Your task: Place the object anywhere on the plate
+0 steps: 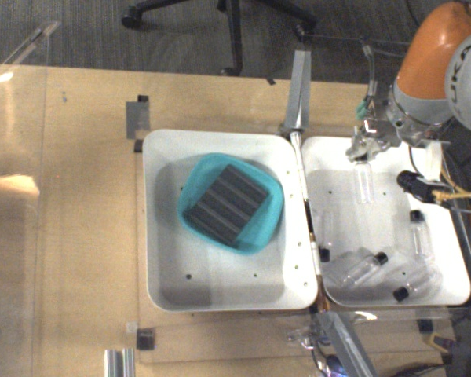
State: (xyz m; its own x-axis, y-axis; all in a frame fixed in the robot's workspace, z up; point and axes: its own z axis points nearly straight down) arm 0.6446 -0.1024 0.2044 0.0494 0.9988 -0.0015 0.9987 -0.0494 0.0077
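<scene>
Logging the scene with the teal plate as our landmark: it lies in the left bin, tilted toward that bin's upper right, and a dark ribbed block already covers most of its middle.

Item, the hand: it hangs well to the right of the plate, past the divider, over the upper left corner of the right bin. We cannot tell whether it is released or clenched; its tip is small and pale against the white bin.

Item, the task's thing: we judge it to be one of the clear vials with dark caps, all lying in the right bin, well apart from the plate. One vial lies just below the hand, not visibly gripped. Another vial lies farther right, and a cluster of vials rests along that bin's lower edge.

Item, progress: we judge the task barely begun. No vial sits on the plate; pick, carry and release all remain.

Item, edges and room: between the hand and the plate stand the two bins' adjoining rims and a grey post above them, so a carry must clear those. On the plate, bare teal shows only as a rim strip around the block, widest at its right and lower side. The left bin's floor around the plate is open.
</scene>
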